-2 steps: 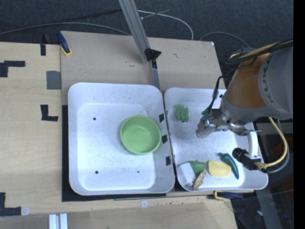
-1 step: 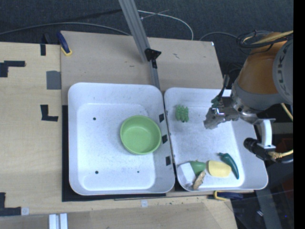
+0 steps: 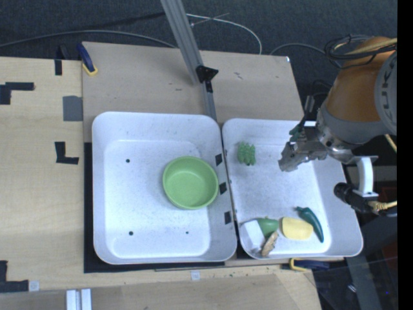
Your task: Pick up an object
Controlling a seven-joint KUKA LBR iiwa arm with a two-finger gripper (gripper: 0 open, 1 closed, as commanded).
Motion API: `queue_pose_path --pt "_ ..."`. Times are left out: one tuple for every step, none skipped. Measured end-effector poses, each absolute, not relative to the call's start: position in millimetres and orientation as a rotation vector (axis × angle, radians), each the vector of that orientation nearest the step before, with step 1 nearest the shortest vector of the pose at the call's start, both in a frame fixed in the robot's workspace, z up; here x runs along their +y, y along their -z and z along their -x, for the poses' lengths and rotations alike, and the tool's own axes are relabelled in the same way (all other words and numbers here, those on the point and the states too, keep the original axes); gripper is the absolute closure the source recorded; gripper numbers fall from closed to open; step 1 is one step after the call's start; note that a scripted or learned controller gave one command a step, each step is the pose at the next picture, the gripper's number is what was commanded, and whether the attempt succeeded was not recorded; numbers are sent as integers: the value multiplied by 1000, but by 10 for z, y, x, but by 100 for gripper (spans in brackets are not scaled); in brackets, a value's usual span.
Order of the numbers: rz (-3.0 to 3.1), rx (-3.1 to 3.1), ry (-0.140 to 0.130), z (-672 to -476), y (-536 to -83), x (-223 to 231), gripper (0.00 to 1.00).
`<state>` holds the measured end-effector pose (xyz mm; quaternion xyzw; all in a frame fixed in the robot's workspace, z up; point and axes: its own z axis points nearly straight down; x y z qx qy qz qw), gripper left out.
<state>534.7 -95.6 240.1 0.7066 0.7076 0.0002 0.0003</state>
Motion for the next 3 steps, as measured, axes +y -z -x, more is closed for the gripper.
queue_pose_path --pt "-2215 2231 0 -5449 -2414 -396 100" --pt "-2216 2229 2 -5568 -2317 60 100" --pt "-2215 2230 1 -5798 -2201 591 100"
